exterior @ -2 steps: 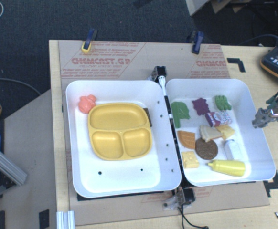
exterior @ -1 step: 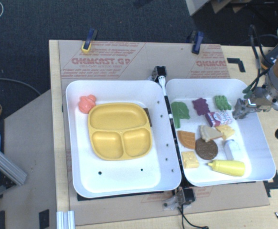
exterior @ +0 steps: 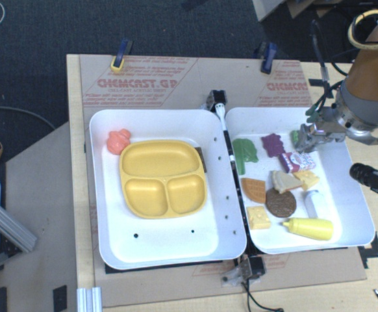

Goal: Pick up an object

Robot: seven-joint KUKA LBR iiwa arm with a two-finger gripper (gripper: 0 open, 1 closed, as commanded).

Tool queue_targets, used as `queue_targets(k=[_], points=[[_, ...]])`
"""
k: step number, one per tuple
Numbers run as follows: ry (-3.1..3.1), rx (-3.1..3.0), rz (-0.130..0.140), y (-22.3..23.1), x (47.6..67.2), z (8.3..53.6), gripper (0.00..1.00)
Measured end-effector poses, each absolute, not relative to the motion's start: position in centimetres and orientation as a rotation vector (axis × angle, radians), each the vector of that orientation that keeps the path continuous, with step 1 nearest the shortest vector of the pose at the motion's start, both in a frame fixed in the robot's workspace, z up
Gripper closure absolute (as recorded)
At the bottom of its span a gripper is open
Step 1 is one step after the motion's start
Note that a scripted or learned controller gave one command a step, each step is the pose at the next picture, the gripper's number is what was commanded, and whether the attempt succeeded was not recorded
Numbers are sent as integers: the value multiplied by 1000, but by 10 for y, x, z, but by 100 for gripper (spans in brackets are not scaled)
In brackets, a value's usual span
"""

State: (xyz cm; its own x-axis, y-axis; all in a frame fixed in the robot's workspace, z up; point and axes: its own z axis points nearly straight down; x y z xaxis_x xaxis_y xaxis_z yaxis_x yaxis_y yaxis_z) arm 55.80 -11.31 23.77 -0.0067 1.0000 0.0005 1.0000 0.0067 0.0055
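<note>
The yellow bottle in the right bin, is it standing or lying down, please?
Lying down: the yellow bottle rests lengthwise on the right bin's floor, near its front edge.

The scene is viewed by a single fixed camera, set above the worktop (exterior: 176, 70) and directed downward at a slant. Both white bins are taken in whole: the left bin (exterior: 104, 194) is seen near the middle of the frame and the right bin (exterior: 354, 207) toward the right side. The far edge of the worktop is placed toward the top of the frame, with dark floor (exterior: 78, 12) shown beyond it, and the near edge toward the bottom. The arm (exterior: 371, 83) is seen entering from the right. The distance is moderate, so that small items inside the bins are still made out.
</note>
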Motion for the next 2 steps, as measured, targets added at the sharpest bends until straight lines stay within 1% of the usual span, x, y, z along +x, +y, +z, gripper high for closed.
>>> queue_targets(k=[1,2], points=[[2227,2214,4,-62,577,223,100],[2225,2214,6,-24,599,225,100]])
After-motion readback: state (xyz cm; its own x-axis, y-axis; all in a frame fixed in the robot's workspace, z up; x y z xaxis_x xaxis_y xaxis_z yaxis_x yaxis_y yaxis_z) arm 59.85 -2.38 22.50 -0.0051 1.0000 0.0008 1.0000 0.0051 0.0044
